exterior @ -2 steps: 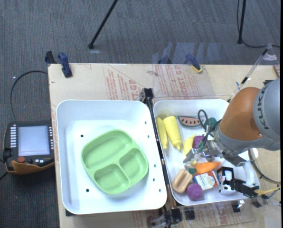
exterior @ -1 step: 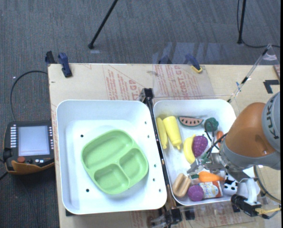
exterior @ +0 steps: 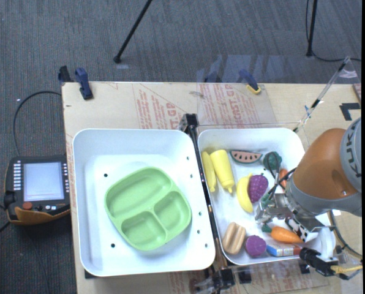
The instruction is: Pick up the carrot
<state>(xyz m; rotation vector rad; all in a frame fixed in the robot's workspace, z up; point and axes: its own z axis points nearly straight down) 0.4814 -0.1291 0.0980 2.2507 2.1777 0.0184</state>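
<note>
The gripper hangs low over the right-hand part of the right bin, its metal fingers pointing down and toward the bin's middle, with the grey wrist and the orange band of the arm bulking above and to the right of it. Whether the fingers stand apart or closed I cannot tell; they are small, dark and partly lost against the clutter, and nothing shows between them. The carrot lies just below and a little to the right of the fingertips in the camera view, near the bin's front right corner, close to them but apart. Its long axis runs roughly left to right with a slight downward tilt toward the right, the rounded orange end toward the gripper. Just beneath it sits a small blue and white and red block, and a purple round fruit lies to its left, so the carrot is hemmed in on the near side. I judge that the coming move calls for a short shift toward the front right corner, and for the jaws to close across the carrot's narrow width, not along its length. Further out, a hot dog bun, a purple piece and yellow pieces fill the bin's left and middle, and the left bin holds a green divided plate.
</note>
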